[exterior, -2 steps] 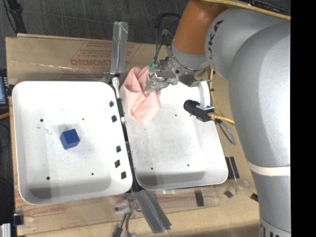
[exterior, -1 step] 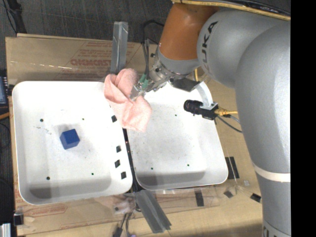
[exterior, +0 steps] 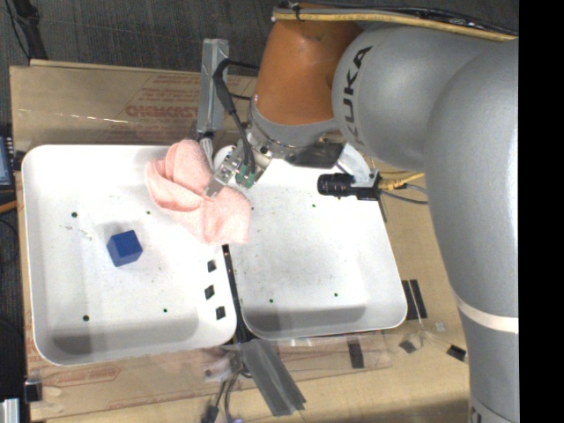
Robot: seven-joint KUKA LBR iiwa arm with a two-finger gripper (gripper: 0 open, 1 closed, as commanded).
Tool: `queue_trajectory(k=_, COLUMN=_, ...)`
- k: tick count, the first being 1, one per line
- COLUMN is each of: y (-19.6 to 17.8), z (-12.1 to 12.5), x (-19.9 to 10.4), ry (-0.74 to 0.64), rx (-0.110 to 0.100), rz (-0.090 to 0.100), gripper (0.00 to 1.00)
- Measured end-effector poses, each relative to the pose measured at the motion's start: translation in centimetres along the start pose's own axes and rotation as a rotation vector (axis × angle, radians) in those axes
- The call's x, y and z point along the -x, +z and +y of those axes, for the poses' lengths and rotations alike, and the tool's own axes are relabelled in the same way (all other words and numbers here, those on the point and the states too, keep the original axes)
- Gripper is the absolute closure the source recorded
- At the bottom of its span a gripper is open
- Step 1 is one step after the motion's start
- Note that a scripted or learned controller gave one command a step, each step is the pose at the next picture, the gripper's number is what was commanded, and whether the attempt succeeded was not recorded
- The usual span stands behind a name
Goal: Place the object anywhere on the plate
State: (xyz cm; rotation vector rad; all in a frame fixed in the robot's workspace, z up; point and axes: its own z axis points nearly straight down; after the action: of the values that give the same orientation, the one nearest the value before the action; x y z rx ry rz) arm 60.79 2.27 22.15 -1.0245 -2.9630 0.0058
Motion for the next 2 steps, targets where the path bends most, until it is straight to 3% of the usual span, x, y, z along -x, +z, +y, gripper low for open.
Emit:
queue_trajectory(k=1, y=-0.8, z=1.7, x=-4.9, ry=-0.405, rx=0.001, rz=-0.002, gripper=1.0)
queue_trajectory(k=2, y=-1.7, z=4.5, x=-9.2, ry=-0.668, rx=0.0, rz=-0.002, gripper=1.0)
